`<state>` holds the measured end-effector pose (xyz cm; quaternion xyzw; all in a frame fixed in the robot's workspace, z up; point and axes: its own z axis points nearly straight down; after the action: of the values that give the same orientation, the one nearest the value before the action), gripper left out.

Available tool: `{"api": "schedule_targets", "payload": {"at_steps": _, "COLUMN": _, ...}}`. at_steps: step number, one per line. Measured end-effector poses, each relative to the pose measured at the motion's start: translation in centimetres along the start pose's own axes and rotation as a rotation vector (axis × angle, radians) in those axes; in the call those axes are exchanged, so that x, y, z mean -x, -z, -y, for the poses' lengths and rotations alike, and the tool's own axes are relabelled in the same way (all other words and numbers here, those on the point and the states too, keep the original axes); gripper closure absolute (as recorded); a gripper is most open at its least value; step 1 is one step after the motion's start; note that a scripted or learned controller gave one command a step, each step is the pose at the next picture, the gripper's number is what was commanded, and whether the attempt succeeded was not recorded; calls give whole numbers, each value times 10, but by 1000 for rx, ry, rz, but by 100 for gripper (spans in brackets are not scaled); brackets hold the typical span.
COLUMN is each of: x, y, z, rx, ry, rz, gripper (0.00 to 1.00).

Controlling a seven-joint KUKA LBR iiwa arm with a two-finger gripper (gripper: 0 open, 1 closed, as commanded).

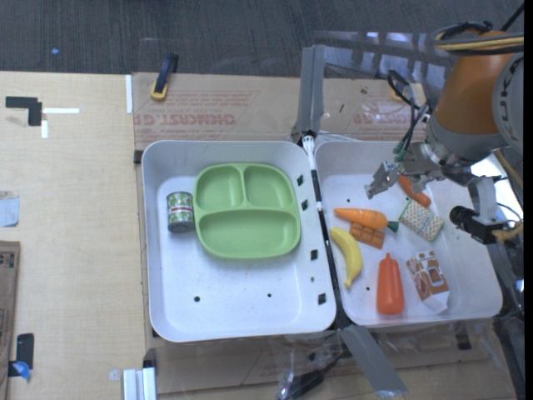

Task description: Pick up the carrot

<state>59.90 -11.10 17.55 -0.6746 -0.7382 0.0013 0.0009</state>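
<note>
The grey arm with its orange band [470, 86] is reaching in from the right and hanging over the back of the right bin [466, 302], with the pincer [398, 179] sitting low near that bin's rear middle. A small orange-red piece [414, 191] is lying right at the pincer's tip, but the view is too cluttered to tell whether the pincer is released or clenched, or whether that piece is actually between its tips. The carrot [363, 217], orange with a green end pointing right, is lying on the floor of the right bin, left of centre, apart from the pincer and a little in front of it. Just beneath the carrot a small orange block [371, 237] is touching it, and a banana [349, 255] is curving along the bin's left wall. A red-orange bottle [389, 284] is lying toward the front, with a printed carton [428, 279] to its right and a pale patterned box [420, 221] farther back. The left bin [166, 307] is holding a green divided plate [247, 210] with a small can [180, 212] standing just beside its left edge. Both bins are resting on the table [67, 223].
</note>
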Motion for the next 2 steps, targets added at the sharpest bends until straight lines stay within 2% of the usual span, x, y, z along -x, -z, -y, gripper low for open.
{"api": "schedule_targets", "payload": {"at_steps": 1, "x": -15, "y": -84, "z": 14, "rx": 2, "ry": 164, "rz": 0, "gripper": 0}}
{"api": "schedule_targets", "payload": {"at_steps": 2, "x": -14, "y": -75, "z": 14, "rx": 2, "ry": 159, "rz": 1, "gripper": 100}}
